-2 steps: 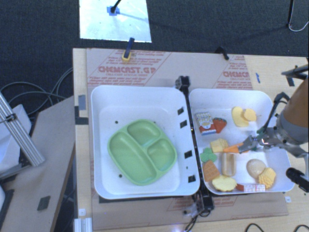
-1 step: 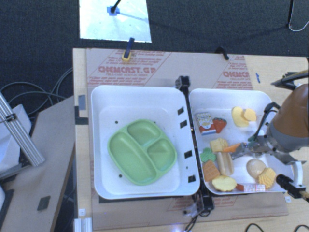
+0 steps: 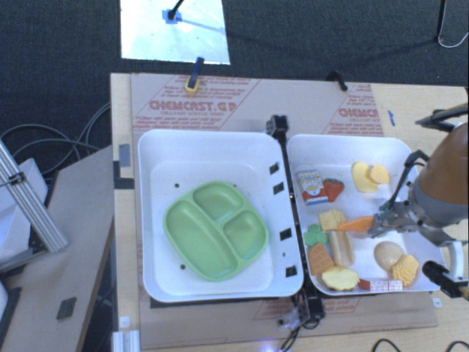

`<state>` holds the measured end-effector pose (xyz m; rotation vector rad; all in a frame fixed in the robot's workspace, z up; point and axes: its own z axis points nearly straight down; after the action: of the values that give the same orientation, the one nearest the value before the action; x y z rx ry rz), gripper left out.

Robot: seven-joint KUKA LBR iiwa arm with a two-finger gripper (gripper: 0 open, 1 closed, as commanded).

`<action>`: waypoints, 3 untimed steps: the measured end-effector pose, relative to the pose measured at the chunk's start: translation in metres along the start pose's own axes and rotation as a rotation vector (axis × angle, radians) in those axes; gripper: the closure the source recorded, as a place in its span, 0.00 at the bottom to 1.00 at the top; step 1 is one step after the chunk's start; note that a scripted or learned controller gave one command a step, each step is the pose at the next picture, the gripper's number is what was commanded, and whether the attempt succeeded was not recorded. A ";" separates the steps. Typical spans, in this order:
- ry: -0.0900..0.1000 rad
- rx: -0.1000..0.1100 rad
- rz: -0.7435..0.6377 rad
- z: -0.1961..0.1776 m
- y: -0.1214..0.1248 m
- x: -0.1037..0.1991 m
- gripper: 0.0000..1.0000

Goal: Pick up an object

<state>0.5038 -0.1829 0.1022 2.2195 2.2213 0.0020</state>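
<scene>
Cardboard-lined bench, two white bins. Gripper (image 3: 381, 223) sits low in the right bin (image 3: 344, 147), fingertips at the orange carrot piece (image 3: 357, 224); I cannot tell its closure. I'd centre, then squeeze.
</scene>
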 end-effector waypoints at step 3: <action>-0.001 -0.001 -0.003 -0.122 -0.006 0.005 1.00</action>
<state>0.4973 -0.1777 0.2245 2.2146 2.2239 0.0023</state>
